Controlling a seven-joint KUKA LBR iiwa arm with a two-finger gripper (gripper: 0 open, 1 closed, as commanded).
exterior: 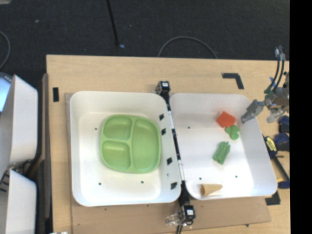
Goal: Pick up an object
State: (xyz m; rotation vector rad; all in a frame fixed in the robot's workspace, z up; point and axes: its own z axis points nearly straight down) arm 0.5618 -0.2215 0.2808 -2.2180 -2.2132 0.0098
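Camera view is giving you no readable writing. The gripper [253, 110] is hanging over the right bin's [253, 179] right rim; whether it is open, you cannot tell. The orange block [225, 119] is lying near that bin's upper right corner.

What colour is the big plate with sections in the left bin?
Light green. The divided plastic plate shows clearly in the camera view.

Bright even light, soft focus, faint shadows

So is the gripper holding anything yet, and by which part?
Nothing is held: the gripper is at the right bin's edge, apart from the orange block.
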